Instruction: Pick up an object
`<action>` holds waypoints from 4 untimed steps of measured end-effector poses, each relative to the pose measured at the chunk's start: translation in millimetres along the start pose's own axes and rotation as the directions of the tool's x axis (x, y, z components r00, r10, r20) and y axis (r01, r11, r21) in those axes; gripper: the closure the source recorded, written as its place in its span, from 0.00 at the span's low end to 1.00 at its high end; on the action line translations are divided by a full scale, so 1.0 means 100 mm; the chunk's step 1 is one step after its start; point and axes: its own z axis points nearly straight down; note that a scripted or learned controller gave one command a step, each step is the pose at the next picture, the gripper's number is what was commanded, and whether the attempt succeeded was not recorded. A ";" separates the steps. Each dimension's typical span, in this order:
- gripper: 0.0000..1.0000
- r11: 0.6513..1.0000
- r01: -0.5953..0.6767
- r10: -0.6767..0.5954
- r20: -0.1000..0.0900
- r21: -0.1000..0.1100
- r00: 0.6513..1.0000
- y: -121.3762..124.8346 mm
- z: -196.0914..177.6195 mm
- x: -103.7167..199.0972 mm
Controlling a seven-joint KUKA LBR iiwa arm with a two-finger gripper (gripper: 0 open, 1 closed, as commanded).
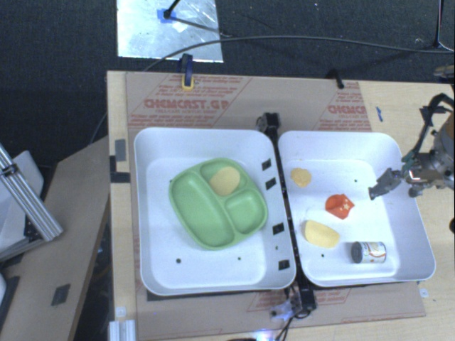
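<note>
The gripper (377, 189) is hovering over the right bin's (407, 258) right side, gripping nothing, though its opening cannot be told, while the red object (339, 205) is lying just left of it, untouched.

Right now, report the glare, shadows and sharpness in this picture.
Camera view: strong glare on the crinkled foil sheet at top; both white bins are evenly lit, with soft short shadows beside the red object and the can; the gripper at the right edge looks slightly soft; the dark floor loses detail.
</note>
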 end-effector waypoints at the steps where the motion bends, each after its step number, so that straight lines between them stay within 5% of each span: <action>1: 0.00 1.000 0.003 -0.003 0.002 -0.010 1.000 0.02 -0.05 0.00; 4: 0.00 1.000 0.000 0.000 0.001 -0.006 1.000 -0.08 1.48 -0.05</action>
